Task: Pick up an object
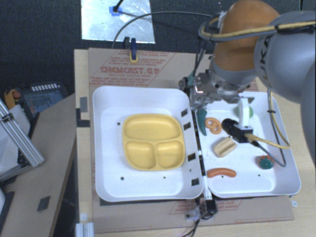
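Arm [289, 53] reaches in from 3 o'clock, with the orange band [244, 31] above the wrist. The wrist sits low over the 11 o'clock corner of the right bin [284, 181], close to the wall it shares with the left bin [106, 181]. The jaws are tucked under the wrist hardware. Can't tell whether they're open or closed, or whether they have hold of anything.

Candidates for the pick are all in the right bin:
- green piece [201, 121] — long and narrow, lying along the 9 o'clock wall, right below the wrist and nearest the jaws. Can't tell if there's contact.
- orange pretzel [213, 126] — just beside the green piece at its 3 o'clock, lying flat.
- tan bread roll [223, 146] — at 5 o'clock from the pretzel, near it but apart, lying at a slant.
- sausage [221, 172] — at 7 o'clock in the bin, lying flat and roughly parallel to the front wall, apart from the roll.
- small teal item [265, 162] with an orange spot on it — at 4 o'clock in the bin, well apart from the rest.

The left bin holds a yellow divided plate [152, 141] about centre, right way up, with three compartments.

Both bins sit on a cardboard sheet [131, 69] with red lettering, which lies on the counter [54, 147]. A blue and yellow clamp [133, 51] grips the sheet's edge at 12 o'clock from the left bin.
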Robot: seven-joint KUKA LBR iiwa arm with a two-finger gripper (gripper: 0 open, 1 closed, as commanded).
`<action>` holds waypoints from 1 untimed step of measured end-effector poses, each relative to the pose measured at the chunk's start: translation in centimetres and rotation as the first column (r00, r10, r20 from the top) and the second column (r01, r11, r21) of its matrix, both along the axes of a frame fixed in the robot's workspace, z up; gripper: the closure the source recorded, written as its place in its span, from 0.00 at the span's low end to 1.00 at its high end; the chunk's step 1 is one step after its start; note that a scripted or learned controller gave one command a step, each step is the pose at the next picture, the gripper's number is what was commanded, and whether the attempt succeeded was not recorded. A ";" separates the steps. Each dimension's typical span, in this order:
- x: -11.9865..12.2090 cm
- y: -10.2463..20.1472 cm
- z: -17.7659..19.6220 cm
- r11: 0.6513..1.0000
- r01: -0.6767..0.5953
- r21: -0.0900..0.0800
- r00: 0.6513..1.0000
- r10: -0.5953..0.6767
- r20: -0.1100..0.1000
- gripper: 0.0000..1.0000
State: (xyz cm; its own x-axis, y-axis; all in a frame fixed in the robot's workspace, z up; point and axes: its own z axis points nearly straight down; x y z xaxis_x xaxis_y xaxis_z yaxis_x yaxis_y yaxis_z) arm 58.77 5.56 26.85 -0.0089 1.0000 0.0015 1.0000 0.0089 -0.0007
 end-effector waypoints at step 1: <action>-2.5 4.5 -0.1 1.000 0.000 0.000 1.000 0.000 0.000 1.00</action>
